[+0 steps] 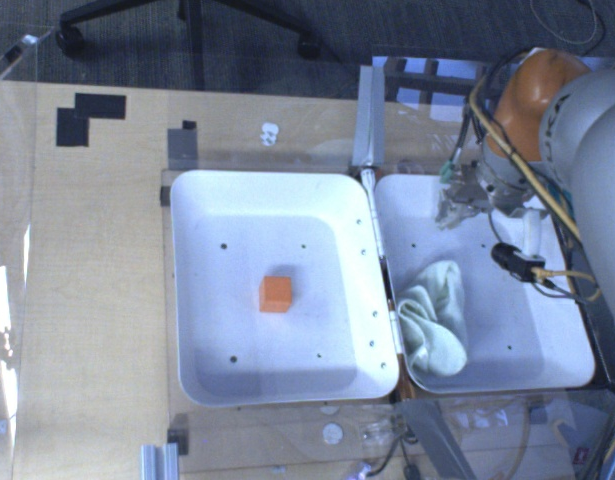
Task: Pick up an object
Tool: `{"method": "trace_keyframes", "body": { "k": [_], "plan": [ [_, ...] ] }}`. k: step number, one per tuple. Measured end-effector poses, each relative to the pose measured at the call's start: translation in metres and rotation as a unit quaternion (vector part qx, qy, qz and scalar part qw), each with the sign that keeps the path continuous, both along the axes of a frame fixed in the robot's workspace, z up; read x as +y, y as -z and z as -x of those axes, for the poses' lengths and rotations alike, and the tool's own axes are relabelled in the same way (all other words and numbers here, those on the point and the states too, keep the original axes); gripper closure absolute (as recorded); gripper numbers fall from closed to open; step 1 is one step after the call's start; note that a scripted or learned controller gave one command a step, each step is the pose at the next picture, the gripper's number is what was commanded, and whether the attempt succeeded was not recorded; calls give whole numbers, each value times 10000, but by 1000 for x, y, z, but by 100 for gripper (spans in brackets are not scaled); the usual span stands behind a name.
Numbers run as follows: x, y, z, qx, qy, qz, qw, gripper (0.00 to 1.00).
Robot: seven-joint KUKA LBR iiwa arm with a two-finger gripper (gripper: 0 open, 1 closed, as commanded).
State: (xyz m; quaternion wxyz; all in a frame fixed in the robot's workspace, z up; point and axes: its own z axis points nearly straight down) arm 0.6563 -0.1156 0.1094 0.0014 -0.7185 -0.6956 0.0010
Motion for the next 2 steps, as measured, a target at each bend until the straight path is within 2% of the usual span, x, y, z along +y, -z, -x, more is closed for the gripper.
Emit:
{"method": "trace_keyframes", "body": {
  "k": [1,2],
  "plan": [
    [-10,-89,-13,-22,-208,7,9998,100],
    [-58,-68,-12,-2,648,8,9979,100]
  ]
}}
